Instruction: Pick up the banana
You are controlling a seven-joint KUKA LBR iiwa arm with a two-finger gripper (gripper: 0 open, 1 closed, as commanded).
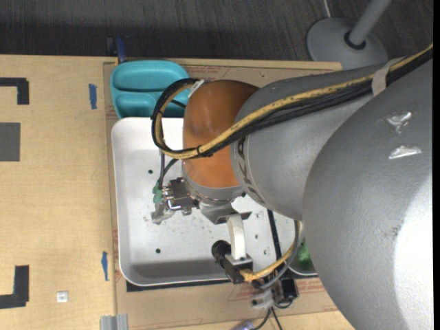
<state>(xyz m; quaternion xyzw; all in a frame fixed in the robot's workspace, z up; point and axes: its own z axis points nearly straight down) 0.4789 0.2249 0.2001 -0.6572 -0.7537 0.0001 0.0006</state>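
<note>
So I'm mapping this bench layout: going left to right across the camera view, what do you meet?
Tan bench top → left rim of the white bin → orange band on the arm → grey arm.

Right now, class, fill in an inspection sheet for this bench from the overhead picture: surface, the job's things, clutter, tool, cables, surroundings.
Surface: white bin on a tan bench; small dark specks scattered on the bin floor.
Job's things: banana, nothing seen; the arm covers much of the bin.
Clutter: teal object at the bin's far edge; a bit of green under the arm near the bin's right corner, too hidden to name.
Tool: low over the bin floor; finger state cannot be told.
Cables: yellow-and-black cable along the arm, looping by the orange band.
Surroundings: blue tape marks, black markings on the bench, grey stand base on dark floor.
</note>
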